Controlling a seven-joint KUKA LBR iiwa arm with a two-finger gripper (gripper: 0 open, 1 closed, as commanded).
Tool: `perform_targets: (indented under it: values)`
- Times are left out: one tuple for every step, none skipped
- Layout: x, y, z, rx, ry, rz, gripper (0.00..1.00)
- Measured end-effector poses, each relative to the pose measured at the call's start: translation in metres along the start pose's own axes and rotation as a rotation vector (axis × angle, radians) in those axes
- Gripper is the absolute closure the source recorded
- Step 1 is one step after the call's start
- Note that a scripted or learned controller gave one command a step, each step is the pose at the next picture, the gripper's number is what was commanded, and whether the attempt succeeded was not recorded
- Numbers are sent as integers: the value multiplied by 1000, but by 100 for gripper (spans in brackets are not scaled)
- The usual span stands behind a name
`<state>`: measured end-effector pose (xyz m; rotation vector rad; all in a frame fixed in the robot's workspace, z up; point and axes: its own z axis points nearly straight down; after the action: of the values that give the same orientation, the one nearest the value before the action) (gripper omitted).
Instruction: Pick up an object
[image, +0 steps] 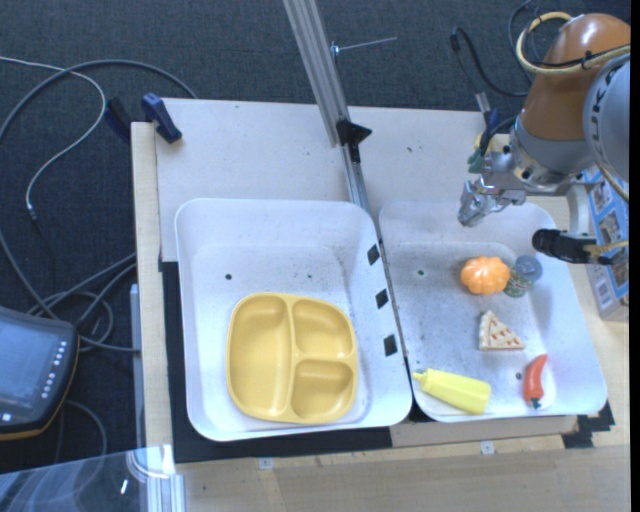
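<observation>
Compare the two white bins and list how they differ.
The left bin holds one yellow divided plate; the right bin holds several small things, among them an orange fruit and a red pepper. The gripper hangs over the right bin's far edge, not the left bin's. Both are shallow and white.

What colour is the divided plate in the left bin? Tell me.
Pale yellow, seen in the camera view: the divided plate.
</observation>
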<state>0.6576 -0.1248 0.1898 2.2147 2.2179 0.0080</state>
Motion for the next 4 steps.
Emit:
perform_targets:
  values:
    - [-2, 3, -45, 2, 0, 0, 100]
    - [-1, -1, -92, 1, 0, 0, 100]
    - [52, -17, -95, 10, 5, -5, 100]
    - [99, -40, -75, 14, 4, -4, 100]
